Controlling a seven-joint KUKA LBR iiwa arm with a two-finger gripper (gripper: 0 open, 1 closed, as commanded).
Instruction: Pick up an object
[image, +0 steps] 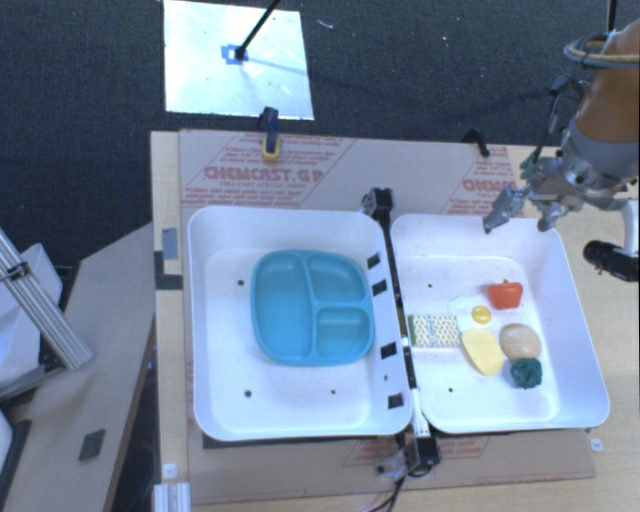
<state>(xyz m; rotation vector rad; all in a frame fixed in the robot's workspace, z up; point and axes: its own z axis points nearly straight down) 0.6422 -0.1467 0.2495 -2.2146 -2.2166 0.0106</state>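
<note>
1. The objects to pick lie clustered in the right bin (570, 290), toward its right and near side: an orange-red pepper-like toy (506, 294), a fried-egg piece (476, 314) just left of it, a tan round piece (520, 341), a yellow wedge (482, 352) touching or almost touching the tan piece, and a dark green lump (526, 373) just below the tan one.
2. A small patterned green-and-white card (434, 330) lies flat by the bin's left wall, just beside the yellow wedge.
3. The gripper (522, 211) hangs over the far edge of the right bin, well apart from the cluster; its two fingers stand spread, with nothing between them.
4. The arm's orange band (608, 108) shows above the wrist at the right edge of the view.
5. The left bin (215, 300) holds a blue divided tray (310, 306), lying flat near its middle.
6. Both bins rest on a brown printed board (300, 165); a yellow clamp (271, 150) sits at its far edge.
</note>
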